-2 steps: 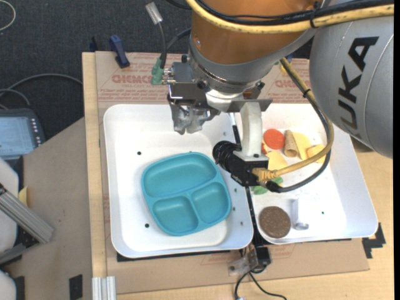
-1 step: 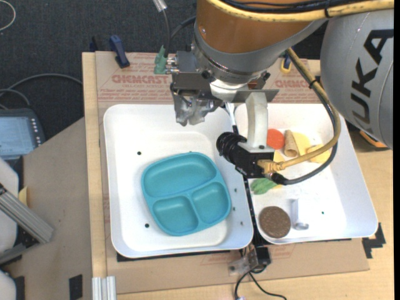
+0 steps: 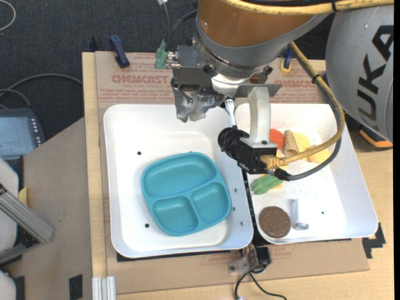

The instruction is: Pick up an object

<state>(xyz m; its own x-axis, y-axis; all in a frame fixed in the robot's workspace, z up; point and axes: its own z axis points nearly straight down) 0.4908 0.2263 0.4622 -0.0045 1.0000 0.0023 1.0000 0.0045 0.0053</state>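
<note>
Camera view: arm (image 3: 262,17) above both white bins; left bin (image 3: 125,142) holds a teal divided plate (image 3: 185,194). Right bin (image 3: 350,186) holds a brown disc (image 3: 275,222), yellow piece (image 3: 299,142), green piece (image 3: 267,184). Gripper (image 3: 195,105) state: cannot tell.

A dark speckled carpet floor (image 3: 56,17) lies beyond the pale wooden table (image 3: 75,167), with thin cables curling across it. A blue clamp (image 3: 119,50) and a green clamp (image 3: 162,55) grip the table's far edge.
</note>
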